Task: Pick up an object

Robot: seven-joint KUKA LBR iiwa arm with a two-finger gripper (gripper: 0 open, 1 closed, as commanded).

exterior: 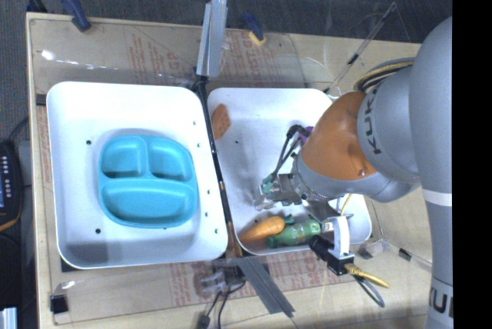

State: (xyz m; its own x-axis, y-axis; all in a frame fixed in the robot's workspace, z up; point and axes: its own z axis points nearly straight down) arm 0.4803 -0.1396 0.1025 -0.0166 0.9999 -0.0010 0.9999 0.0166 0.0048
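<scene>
My gripper (270, 195) reaches down into the right bin (254, 108), low in its near half, under the orange band of the arm. Just below it lie an orange carrot-like object (263, 227) and a green object (301, 232) side by side along the bin's near wall. A small brown object (221, 121) rests against the bin's left wall, farther back. A purple item (305, 132) peeks out beside the arm. The arm hides the fingertips.
The left bin (69, 112) holds a blue divided tray (147, 180). A grey divider post (211, 35) stands at the back between the bins. Clamps and cables sit along the bench edges. The arm's bulk covers the right bin's right side.
</scene>
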